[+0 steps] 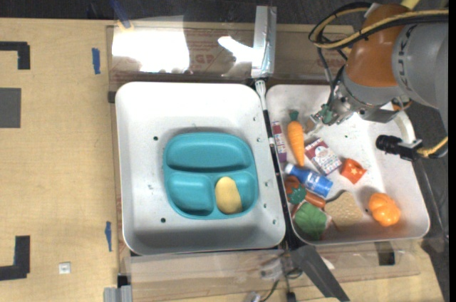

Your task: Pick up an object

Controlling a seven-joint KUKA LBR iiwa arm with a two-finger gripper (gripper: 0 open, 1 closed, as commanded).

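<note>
The tool [329, 112] hangs over the upper part of the right bin [417, 183]; whether it is spread or closed cannot be told, and nothing is visible in its grip. Just left and below it lies a carrot [295, 142], then a small red-and-white packet [323, 157]. Further below sit a blue bottle [311, 181], an orange fruit [384, 209] and a green piece [311, 218]. Far left, the other bin [139, 151] holds a teal tray [203, 154] with a yellow lemon [228, 194].
</note>
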